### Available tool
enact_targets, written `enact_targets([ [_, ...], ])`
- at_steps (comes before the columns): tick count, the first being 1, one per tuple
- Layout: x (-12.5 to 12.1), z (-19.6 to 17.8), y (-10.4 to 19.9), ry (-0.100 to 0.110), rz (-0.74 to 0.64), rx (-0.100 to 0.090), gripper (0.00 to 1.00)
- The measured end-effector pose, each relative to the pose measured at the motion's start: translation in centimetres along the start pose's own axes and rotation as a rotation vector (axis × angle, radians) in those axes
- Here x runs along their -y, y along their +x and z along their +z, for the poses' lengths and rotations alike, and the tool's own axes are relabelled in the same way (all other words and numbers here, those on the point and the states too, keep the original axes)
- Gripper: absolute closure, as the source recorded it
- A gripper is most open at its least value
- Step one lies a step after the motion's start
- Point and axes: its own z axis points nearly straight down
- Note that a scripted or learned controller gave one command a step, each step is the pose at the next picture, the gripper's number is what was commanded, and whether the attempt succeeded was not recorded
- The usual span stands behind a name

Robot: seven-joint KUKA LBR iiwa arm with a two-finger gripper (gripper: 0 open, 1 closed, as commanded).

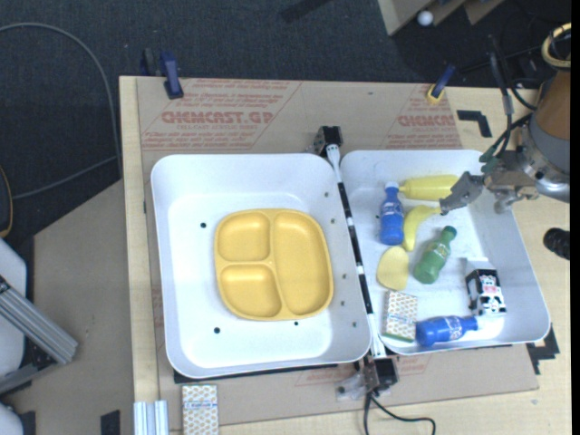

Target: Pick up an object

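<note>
The pincer [478, 191] hangs spread and empty at three o'clock over the right white bin [530, 284], presumably lining up a grab. A green plastic bottle [433, 255] lies just below it, at its seven o'clock, among clustered items.

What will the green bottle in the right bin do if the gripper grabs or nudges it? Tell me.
The green bottle lies on its side, so a nudge would probably roll it. Its rounded, glossy body may slip from a loose pinch. It looks like small plastic, likely light. The gripper hangs above it.
</note>
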Motion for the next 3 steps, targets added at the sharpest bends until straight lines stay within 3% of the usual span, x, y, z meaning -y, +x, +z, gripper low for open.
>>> enact_targets([
  [1, 0.2, 15.1, -1.6, -0.001, 0.001, 0.001, 0.0],
  [2, 0.3, 15.2, 4.0, 0.001, -0.001, -0.001, 0.0],
  [3, 0.3, 14.2, 4.0, 0.0, 0.001, 0.0, 1.0],
])
